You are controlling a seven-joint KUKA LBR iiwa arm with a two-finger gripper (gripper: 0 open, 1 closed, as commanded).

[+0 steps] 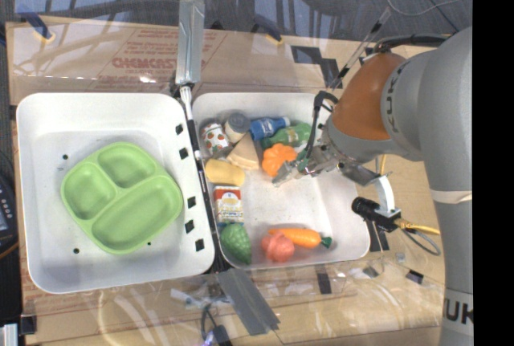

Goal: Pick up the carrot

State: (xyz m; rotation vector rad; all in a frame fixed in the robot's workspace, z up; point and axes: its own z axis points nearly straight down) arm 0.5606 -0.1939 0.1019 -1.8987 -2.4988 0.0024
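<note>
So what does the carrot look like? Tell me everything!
The carrot is a smooth, shiny orange toy, plastic by the look of it, with a small dark green stub at its right end. It lies flat on its side near the front wall of the right bin, pointing left to right. Its left end touches a pinkish-red round toy. The pincer is farther back in the bin, away from it.

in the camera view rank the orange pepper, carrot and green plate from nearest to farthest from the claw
1. Orange pepper, right beside the claw, to its left.
2. Carrot, near the right bin's front edge.
3. Green plate, in the left bin.
</note>
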